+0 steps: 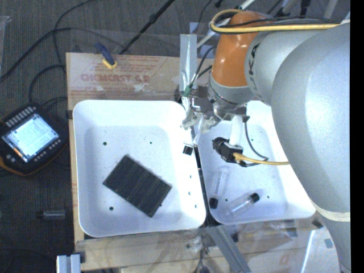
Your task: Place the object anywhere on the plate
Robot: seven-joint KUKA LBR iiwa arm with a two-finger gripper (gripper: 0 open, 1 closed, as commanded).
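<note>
Tube lies flat in the right bin, near its front edge; a second tube lies just left of it. Plate, dark, sits well left of the tube in the left bin, open floor around. Gripper hangs over the dividing rims; its opening cannot be told.

Bright even light, white bins glaring, slightly soft focus
</note>
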